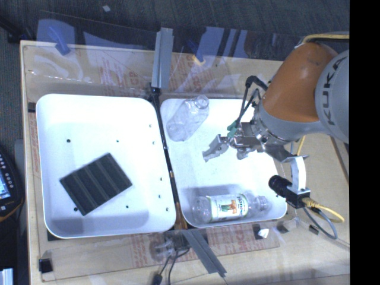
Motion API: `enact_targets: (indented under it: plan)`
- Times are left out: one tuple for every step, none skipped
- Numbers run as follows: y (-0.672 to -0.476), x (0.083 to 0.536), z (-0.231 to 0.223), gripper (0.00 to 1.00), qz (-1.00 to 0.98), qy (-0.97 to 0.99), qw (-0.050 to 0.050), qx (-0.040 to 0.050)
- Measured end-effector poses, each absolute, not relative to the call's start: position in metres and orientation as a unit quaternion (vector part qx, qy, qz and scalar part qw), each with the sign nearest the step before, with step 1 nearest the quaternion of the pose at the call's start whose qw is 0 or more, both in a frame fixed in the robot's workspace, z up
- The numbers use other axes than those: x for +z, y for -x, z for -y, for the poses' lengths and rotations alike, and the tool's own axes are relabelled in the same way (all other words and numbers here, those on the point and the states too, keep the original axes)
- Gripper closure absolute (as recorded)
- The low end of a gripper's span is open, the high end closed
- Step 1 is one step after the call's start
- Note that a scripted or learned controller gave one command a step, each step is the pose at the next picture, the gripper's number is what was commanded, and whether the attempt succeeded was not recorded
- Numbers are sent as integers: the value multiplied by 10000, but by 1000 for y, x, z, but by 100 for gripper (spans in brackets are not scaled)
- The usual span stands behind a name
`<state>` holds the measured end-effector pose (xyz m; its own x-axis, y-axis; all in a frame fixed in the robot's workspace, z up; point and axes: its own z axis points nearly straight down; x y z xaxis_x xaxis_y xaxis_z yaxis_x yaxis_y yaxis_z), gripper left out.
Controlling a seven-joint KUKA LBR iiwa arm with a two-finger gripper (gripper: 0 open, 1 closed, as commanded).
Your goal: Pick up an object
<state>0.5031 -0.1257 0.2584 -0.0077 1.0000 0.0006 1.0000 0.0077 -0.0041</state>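
- Camera view: the gripper (215,149) hangs over the middle of the right bin (261,186), fingers spread apart with nothing between them.
- A clear bottle (187,119) lies at that bin's far left corner; a labelled bottle (228,207) lies along its near wall.
- A dark ribbed slab (95,183) rests in the left bin (89,114).

Left bin (44,135): one dark ribbed panel (95,183), lying flat and askew. Right bin (267,214): a clear plastic bottle (187,119) at the far end, tilted; a second labelled bottle (230,207) on its side along the near wall. Claw (217,148) hovers between the two bottles, nothing seen between its fingers.
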Motion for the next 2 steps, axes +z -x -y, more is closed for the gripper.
enact_targets:
  plan:
    - [-477,267,131,0,7080,7062,12,13]
    - [-477,130,162,0,7289,6846,13,8]
